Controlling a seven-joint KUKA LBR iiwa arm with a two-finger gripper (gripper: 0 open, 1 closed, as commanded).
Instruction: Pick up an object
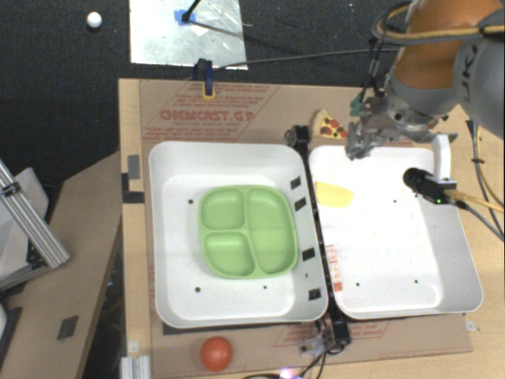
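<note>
Hovering over the right bin's back edge, pincer pointing down, grip impossible to tell. Lying lower left of the pincer, near it but apart, yellow piece flat on the bin floor. Green divided plate in the left bin.

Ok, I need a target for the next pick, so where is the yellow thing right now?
The flat yellow piece lies in the right bin, in its upper-left part near the divider between the bins, below and left of the gripper.
</note>
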